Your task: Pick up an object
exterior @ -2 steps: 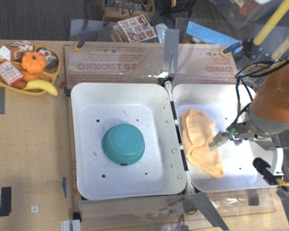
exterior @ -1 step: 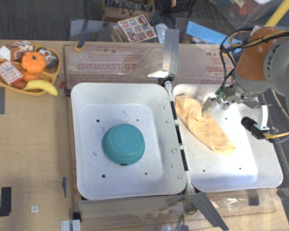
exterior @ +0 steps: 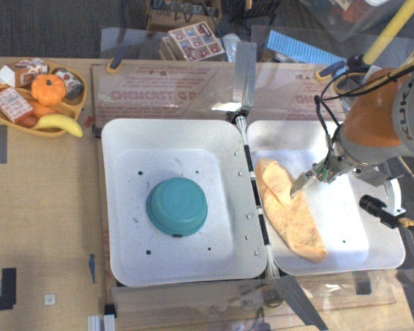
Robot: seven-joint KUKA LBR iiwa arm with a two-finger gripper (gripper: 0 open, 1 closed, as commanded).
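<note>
From the fixed overhead camera, the grey arm with its orange band [exterior: 372, 119] reaches in from the right and bends down over the right bin [exterior: 383, 250]. Its gripper [exterior: 298, 187] slants toward the lower left, the tips at the upper part of a yellow cloth [exterior: 293, 216]. Whether the fingers are spread or closed on the fabric cannot be told. The cloth lies crumpled along that bin's left side, running on below the tips toward the near wall. Well to the left of the tips, an upturned teal bowl [exterior: 177, 206] sits in the left bin [exterior: 124, 143].
</note>
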